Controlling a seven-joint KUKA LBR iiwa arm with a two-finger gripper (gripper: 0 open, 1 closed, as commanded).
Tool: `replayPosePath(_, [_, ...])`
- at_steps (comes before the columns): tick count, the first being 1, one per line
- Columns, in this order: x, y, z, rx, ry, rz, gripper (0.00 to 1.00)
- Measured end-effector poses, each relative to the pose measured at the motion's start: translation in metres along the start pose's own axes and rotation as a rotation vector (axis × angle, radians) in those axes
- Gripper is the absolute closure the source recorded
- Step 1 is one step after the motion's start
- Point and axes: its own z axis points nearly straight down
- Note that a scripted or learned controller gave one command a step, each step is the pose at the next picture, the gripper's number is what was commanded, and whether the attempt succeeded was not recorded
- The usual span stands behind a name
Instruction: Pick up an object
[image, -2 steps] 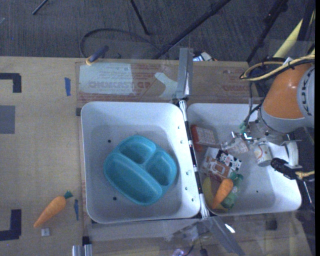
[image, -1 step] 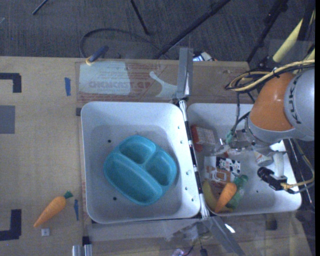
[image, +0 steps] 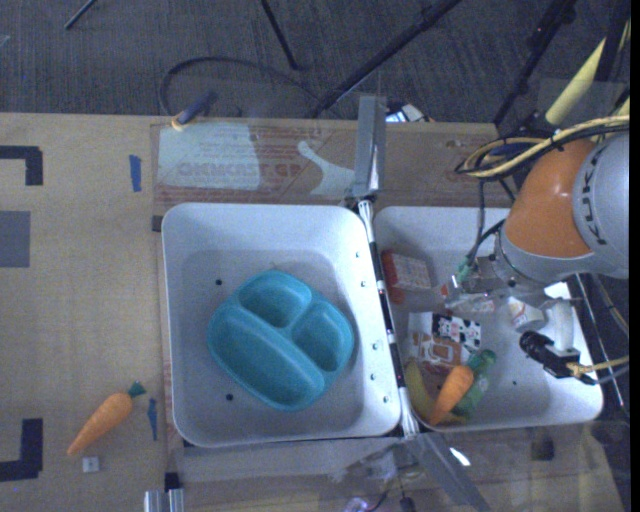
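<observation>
Reaching in over the right-hand bin, grey arm with orange band, gripper low above a heap of small items; whether fingers apart or together, cannot tell. Just below the gripper, in that same bin: a black-and-white patterned card, a brown-and-white packet, an orange toy carrot with green top, a yellow banana touching the carrot, a reddish packet near the bin's upper left. Beside it, in the left bin: a teal divided plate. Well outside both bins, on the bench: a second carrot.
</observation>
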Motion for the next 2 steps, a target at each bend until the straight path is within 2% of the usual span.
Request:
replayPosePath(1, [0.04,0.036,-0.118,0.032,0.011,0.005,1.0])
replayPosePath(2, [0.017,-0.013,-0.013,0.005,0.011,-0.352,1.0])
